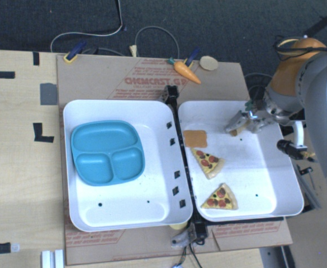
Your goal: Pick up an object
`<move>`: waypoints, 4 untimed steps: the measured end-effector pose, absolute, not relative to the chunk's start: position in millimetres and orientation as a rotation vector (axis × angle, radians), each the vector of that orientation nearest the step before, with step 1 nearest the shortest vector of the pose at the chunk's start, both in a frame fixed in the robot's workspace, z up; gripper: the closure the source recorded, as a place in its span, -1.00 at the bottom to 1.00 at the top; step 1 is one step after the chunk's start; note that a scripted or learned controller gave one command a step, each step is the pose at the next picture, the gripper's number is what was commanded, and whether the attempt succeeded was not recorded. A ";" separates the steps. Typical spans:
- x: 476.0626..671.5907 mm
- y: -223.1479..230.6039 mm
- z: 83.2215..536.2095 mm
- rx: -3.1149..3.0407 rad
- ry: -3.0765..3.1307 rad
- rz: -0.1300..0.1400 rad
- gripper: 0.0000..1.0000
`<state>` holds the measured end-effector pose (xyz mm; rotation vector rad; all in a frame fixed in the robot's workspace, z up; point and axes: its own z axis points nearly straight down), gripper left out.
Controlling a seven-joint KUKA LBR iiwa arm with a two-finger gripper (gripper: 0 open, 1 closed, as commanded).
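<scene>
Up right, the pincer (234, 128) hovers over the right bin (275, 172), grip seemingly unreadable.

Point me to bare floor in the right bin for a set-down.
Free: right bin floor between the pizza slices and its right wall, below the gripper. Crowded: left strip holding the brown square and both slices.

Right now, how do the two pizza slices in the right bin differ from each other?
The upper pizza slice lies nearer the bin divider, just below the brown square; the lower pizza slice lies toward the right bin's front edge. The upper one's tip points up and left; the lower one's points up. The upper looks paler, the lower more orange. Both are flat toy wedges with red dots.
</scene>
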<state>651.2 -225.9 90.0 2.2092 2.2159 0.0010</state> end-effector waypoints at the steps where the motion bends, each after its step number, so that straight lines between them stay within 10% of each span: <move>1: 670.7 -159.2 86.4 2.211 2.226 0.004 -1.00; 2: 651.2 -168.7 87.3 2.214 2.219 0.004 -1.00; 3: 651.9 -169.2 97.7 2.211 2.219 0.001 1.00; 4: 609.2 -84.1 189.7 2.213 2.231 0.007 1.00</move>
